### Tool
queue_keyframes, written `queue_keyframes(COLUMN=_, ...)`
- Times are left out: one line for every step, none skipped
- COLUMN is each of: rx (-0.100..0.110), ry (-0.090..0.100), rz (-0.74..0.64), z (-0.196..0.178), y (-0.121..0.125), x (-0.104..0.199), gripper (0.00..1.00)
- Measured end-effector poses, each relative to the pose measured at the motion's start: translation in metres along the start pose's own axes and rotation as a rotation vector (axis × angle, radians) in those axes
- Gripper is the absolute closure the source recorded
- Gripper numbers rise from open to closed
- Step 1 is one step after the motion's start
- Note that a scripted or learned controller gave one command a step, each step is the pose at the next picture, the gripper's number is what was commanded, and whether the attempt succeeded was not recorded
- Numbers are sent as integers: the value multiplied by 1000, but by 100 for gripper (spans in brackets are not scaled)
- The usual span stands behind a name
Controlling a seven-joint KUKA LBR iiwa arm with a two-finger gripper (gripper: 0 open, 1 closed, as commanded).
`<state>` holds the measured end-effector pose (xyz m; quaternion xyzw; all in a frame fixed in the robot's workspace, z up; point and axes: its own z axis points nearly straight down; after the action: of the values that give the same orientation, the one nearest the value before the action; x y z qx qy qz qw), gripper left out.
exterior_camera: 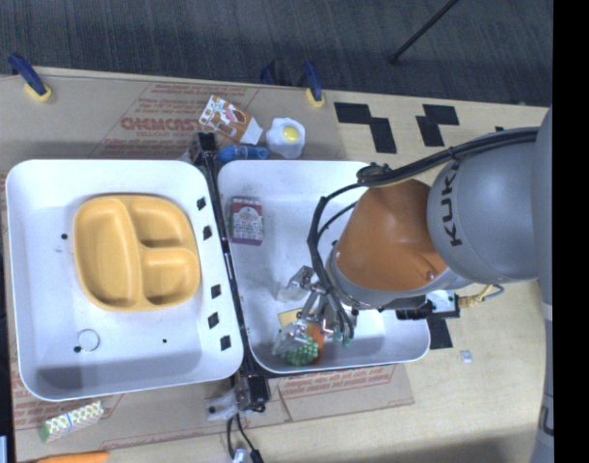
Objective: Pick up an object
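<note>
Arm [448,230] over right bin [275,177], gripper [318,321] low.

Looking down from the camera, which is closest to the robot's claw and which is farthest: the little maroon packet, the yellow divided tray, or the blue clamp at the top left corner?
From the gripper:
1. Maroon packet, same bin, up and left.
2. Yellow divided tray, in the left bin.
3. Blue clamp, at the bench's far top-left corner.

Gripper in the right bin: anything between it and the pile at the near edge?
Nothing visible does. The gripper is low in the right bin, right at the clutter of small items by the near wall. The maroon packet lies well off toward the far side, out of the way.
</note>
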<state>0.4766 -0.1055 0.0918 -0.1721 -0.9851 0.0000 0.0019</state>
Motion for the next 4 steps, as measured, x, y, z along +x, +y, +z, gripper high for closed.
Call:
queue_keyframes(rx=0, ry=-4, rz=-238, z=0, y=18, x=-16, gripper=0)
queue_keyframes(rx=1, ry=0, rz=-520, z=-16, y=10, x=4, gripper=0)
queue_keyframes(rx=1, ry=-6, rz=-852, z=-101, y=99, x=-31, gripper=0)
queue_keyframes(rx=1, ry=-2, rz=-895, z=-52, y=15, x=-34, gripper=0)
